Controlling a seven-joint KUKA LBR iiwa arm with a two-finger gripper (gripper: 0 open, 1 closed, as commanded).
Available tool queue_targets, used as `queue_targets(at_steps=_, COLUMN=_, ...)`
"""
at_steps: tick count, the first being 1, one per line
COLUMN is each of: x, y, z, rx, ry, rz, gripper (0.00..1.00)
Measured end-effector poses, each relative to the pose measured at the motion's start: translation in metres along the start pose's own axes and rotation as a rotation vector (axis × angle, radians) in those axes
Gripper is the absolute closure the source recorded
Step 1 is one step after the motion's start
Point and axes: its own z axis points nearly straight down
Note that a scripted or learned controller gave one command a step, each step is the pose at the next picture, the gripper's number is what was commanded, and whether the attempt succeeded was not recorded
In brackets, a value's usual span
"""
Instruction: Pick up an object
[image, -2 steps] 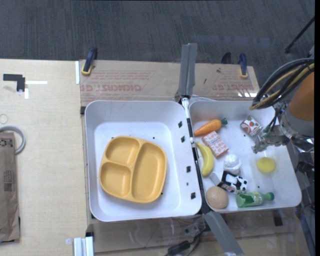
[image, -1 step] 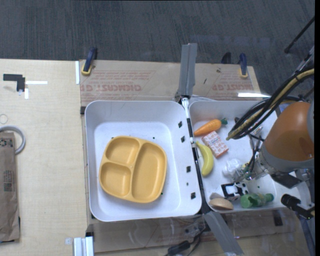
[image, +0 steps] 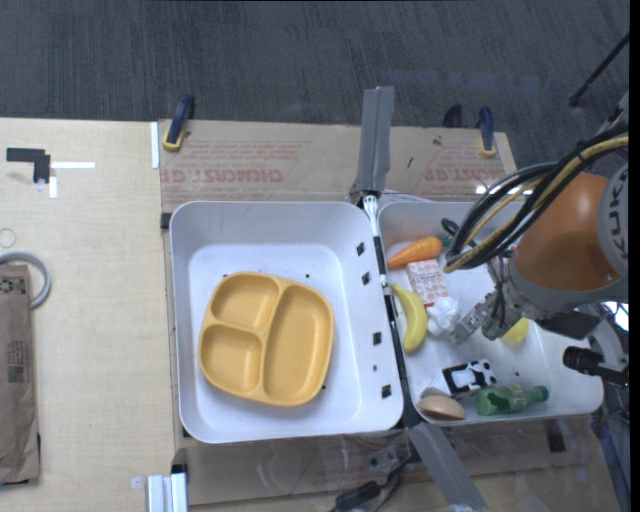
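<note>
The hand (image: 487, 318) hangs low in the right bin (image: 570, 405); whether it is wide or narrow I cannot tell. Just to its left lies a crumpled white wrapper (image: 445, 318), soft and irregular. Beyond that, a smooth curved banana (image: 410, 318) runs lengthwise toward the camera. A glossy green bottle (image: 510, 399) lies below the hand.

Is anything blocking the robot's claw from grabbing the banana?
Nothing visible does. The gripper hangs over the right bin, and the banana lies uncovered near that bin's left wall. Between them sits only a crumpled white object, beside the banana, not on it.
</note>
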Motion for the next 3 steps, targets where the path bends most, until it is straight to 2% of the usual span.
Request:
queue_targets(at_steps=1, x=0.038, y=-0.027, z=0.001, rx=0.002, ry=0.002, rz=0.272, gripper=1.0)
queue_targets(at_steps=2, x=0.025, y=-0.01, z=0.001, rx=0.004, ry=0.001, rz=0.665, gripper=1.0)
queue_targets(at_steps=3, x=0.047, y=-0.015, z=0.001, rx=0.005, ry=0.003, rz=0.534, gripper=1.0)
